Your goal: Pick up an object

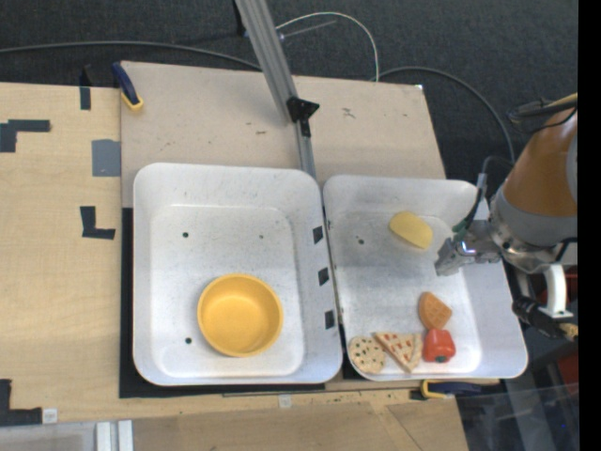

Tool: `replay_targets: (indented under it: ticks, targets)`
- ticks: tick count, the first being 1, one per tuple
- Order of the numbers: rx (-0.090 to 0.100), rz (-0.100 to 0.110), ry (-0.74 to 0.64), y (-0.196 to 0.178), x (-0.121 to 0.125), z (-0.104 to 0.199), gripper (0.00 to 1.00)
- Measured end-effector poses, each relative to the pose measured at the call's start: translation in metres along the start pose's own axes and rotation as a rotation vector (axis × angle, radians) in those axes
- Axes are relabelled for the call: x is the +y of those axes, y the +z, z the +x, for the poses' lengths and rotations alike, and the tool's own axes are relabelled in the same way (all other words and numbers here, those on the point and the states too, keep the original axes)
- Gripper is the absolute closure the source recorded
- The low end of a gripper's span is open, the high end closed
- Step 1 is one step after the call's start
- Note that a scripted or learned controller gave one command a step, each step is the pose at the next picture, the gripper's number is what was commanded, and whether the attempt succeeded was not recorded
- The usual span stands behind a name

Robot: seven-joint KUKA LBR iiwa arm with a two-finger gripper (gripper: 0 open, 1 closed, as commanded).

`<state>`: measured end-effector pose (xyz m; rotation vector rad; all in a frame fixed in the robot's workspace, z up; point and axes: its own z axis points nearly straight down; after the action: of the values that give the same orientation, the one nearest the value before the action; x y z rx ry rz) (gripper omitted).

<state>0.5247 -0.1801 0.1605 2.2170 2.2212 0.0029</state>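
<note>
Two white bins are seen side by side on the desk (216, 111). In the left bin (150, 195) a yellow bowl (239, 314) is set near the front, upright. The right bin (376, 191) carries the smaller items: a pale yellow lump (411, 229) near the back, an orange-brown piece (434, 309) further forward, and along the front wall a round cracker (366, 353), a pizza slice (398, 349) and a red pepper (439, 345), the last three packed close, touching or nearly so.

The arm (540, 181) is reached in from the right, over the right bin's right side. The gripper (451, 256) is positioned just beside the pale yellow lump, on its right and slightly forward, apart from it. Whether the gripper is released or clenched cannot be told at this size. Nothing is seen held by it.

Progress is judged as early: no object is lifted, all items are lying in the bins. The pale yellow lump is judged the likeliest target, being nearest; the orange-brown piece is the next candidate. Still left: the gripper must be brought over a chosen item, lowered, shut on it, and the item raised clear of the bin. A grasp cannot be confirmed here.
</note>
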Motion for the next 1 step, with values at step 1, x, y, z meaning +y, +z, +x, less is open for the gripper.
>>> replay_targets:
  ticks: [1]
  targets:
    - [-0.001,-0.002,0.0,-0.0621,0.0061,-0.0019,1.0]
